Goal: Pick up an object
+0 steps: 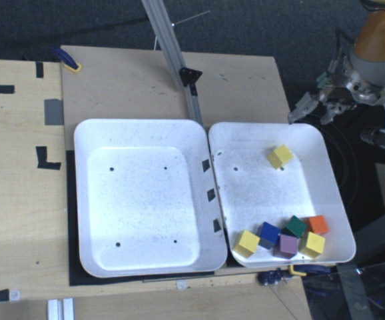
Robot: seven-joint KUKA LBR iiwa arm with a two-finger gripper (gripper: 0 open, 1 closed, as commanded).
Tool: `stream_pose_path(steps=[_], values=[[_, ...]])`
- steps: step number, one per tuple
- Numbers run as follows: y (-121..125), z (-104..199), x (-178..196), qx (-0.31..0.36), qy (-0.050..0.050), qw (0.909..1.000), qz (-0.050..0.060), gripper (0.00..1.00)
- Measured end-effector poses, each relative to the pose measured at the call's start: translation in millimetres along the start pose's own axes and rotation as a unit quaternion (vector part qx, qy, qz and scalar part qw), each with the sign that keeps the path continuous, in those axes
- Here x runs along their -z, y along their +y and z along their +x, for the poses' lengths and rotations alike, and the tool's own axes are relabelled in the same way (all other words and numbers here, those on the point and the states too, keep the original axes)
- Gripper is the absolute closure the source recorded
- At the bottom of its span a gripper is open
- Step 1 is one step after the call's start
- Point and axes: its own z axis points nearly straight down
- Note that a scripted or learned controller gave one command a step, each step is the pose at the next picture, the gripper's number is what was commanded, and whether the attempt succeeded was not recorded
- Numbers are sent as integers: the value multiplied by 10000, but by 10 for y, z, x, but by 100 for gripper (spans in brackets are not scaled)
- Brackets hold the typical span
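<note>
A: State the gripper (pixel 310 109) condition.

B: It hangs outside the right bin (pixel 326 179), near its far right corner. Fingers spread, nothing between them.

A: Recommended target?

B: The lone yellow block (pixel 280 156) in the bin's far half, well apart from the near-edge cluster (pixel 282 237). Descend vertically, straddle it squarely, then close.

Even, soft light here, and we get a slightly grainy picture.

We see the two white bins (pixel 142 133) bright but not blown out, with mild glare along their rims and faint shadows inside the walls. The blocks (pixel 280 156) cast small, soft shadows. The dark floor (pixel 259 19) at top goes murky, and the arm (pixel 371 39) at the right edge looks a little blurred.
</note>
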Motion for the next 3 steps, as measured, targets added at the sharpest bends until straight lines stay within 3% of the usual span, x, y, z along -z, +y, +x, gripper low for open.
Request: stream_pose_path(steps=[1, 3], values=[[-1, -2, 0, -3, -4, 10000, 2, 0], [-12, 73, -1052, 1, 6, 10000, 25, 0]])
